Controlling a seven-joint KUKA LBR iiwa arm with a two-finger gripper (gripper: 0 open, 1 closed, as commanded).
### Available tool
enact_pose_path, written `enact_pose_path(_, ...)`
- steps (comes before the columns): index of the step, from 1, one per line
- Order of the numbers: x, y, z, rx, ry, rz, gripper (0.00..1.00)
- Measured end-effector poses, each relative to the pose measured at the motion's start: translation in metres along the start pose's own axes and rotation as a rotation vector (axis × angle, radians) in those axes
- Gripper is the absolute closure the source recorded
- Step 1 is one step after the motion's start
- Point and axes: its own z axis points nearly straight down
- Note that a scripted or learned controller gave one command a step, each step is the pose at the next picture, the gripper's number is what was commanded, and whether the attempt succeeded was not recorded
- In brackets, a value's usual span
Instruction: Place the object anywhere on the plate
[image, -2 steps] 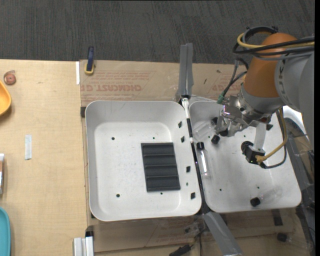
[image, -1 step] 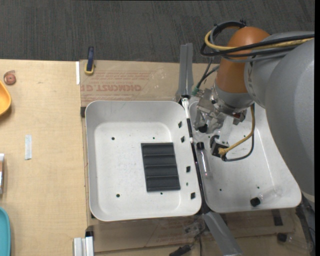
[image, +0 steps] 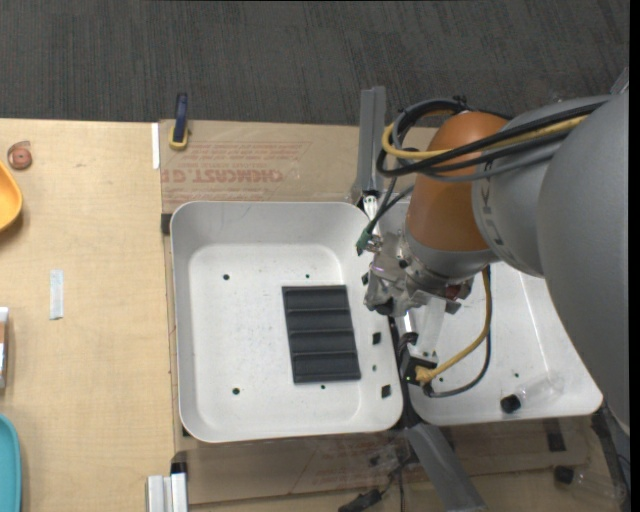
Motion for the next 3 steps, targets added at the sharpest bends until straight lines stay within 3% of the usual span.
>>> enact_pose_path(1, 0.042, -0.044, -0.003, -0.001, 0.000, -0.375, 1.00)
enact_pose_path(2, 0.035, -0.037, -0.061, -0.005, 0.000, -0.868, 1.00)
enact_pose_path(3, 0.035, -0.062, -0.020, -0.003, 0.000, -1.292, 1.00)
